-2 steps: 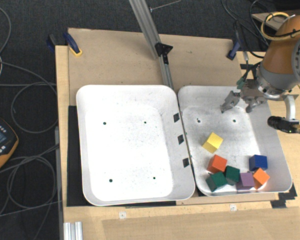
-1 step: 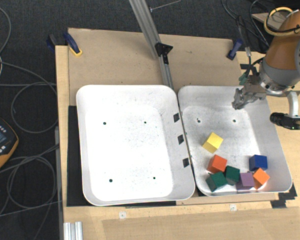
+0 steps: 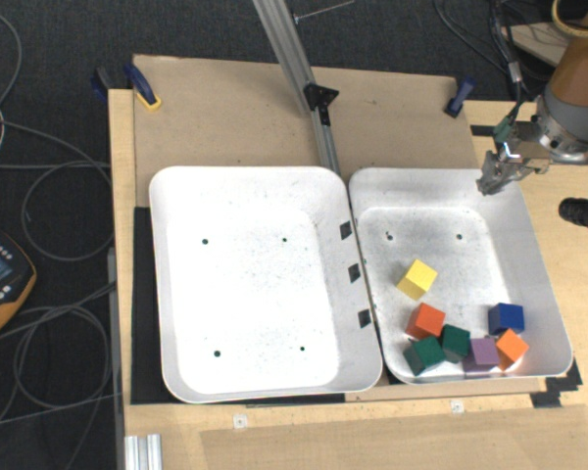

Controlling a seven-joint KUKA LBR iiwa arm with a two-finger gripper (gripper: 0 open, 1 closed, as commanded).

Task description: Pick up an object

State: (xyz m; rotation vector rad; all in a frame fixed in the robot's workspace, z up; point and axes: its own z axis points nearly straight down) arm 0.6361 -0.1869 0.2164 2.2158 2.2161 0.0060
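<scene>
Camera view has the pickable stuff bunched in the near right corner of the right shallow white bin (image 3: 529,253): a small yellow cube (image 3: 417,278) sitting a bit apart toward the far side, then an orange-red cube (image 3: 428,318), two dark green cubes (image 3: 424,353) (image 3: 456,341), a purple cube (image 3: 483,352), a blue cube (image 3: 506,317) and an orange cube (image 3: 512,345) all touching or nearly so. They look like light, rigid little blocks, nothing fragile, so my guess is a pinch across two flat opposite faces works fine. The yellow one seems easiest since it has room around it.

The two-finger gripper (image 3: 493,178) hangs over the bin's far right rim, well apart from the blocks; jaws look narrow with nothing between them.

Left white bin (image 3: 245,272) sits just beside, on a tan wooden bench (image 3: 225,106), with black cables (image 3: 39,164) over dark carpet on the left.
</scene>
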